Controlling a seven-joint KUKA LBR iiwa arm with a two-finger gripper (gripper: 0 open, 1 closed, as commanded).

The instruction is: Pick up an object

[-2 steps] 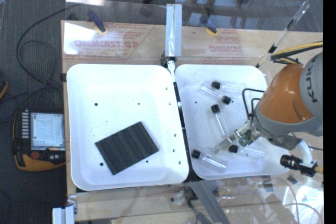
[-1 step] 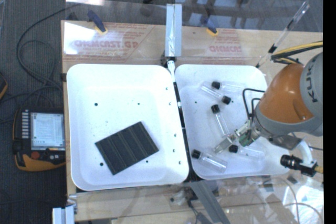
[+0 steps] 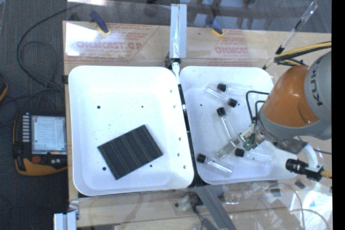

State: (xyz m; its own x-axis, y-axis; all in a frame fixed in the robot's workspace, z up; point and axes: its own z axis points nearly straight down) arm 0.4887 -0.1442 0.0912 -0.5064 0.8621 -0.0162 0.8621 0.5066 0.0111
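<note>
Several clear tubes with black caps lie in the right bin (image 3: 269,79). One tube (image 3: 214,93) lies near the back, another tube (image 3: 225,125) runs down the middle, and a third tube (image 3: 214,165) rests by the front wall. My gripper (image 3: 241,144) hangs low over the bin's front middle, under the orange-banded wrist (image 3: 288,102). It is right beside a black cap (image 3: 239,152) and a tube end (image 3: 225,150). The view does not tell whether anything is gripped. A dark ribbed rectangular pad (image 3: 130,151) lies flat in the left bin (image 3: 86,83).
A raised divider (image 3: 183,116) separates the two bins. A handheld pendant (image 3: 40,140) lies on the floor to the left. Cables (image 3: 302,51) run along the arm at the right, and a clear panel (image 3: 178,29) stands behind the bins.
</note>
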